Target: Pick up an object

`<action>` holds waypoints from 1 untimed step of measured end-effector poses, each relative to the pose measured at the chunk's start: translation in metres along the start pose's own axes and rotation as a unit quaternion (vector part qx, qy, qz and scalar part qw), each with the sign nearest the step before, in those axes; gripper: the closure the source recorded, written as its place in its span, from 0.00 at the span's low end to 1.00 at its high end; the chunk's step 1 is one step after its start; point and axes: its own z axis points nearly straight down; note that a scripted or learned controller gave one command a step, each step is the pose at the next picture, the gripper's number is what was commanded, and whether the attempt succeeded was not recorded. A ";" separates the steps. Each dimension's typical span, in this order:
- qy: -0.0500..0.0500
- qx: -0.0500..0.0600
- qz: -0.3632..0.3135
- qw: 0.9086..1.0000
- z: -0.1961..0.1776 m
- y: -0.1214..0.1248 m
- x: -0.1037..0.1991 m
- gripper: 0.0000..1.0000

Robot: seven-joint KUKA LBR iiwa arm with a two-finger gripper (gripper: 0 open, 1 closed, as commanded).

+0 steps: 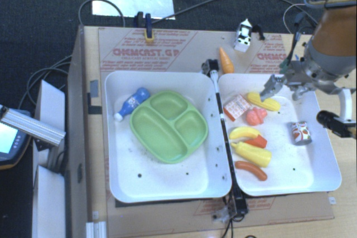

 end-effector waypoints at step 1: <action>0.000 0.002 0.001 1.000 0.135 0.010 -0.031 0.00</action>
